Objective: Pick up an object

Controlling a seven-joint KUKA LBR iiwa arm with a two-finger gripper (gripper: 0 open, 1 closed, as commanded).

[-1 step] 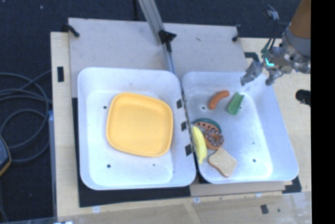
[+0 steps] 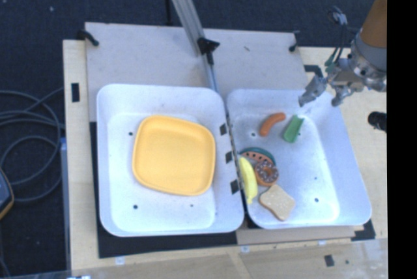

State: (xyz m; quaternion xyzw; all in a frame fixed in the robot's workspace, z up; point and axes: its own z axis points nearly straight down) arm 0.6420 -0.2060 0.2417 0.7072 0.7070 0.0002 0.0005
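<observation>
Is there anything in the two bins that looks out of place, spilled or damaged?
Nothing stands out. The yellow plate lies flat in the left bin. In the right bin, the sausage, green block, banana, round toy and bread slice look intact. The tool is at that bin's upper right corner.

Orange sausage [image 2: 272, 122], green block [image 2: 293, 128], banana [image 2: 247, 179], bread slice [image 2: 278, 201], all lying in right bin [image 2: 339, 193]

Two white bins are counted, a left bin [image 2: 111, 160] and a right bin [image 2: 339, 173]. One yellow plate [image 2: 174, 155] is recorded in the left. In the right are listed one sausage [image 2: 272, 123], one green block [image 2: 293, 129], one banana [image 2: 248, 180], one round patterned piece [image 2: 264, 167] and one bread slice [image 2: 278, 202].
</observation>
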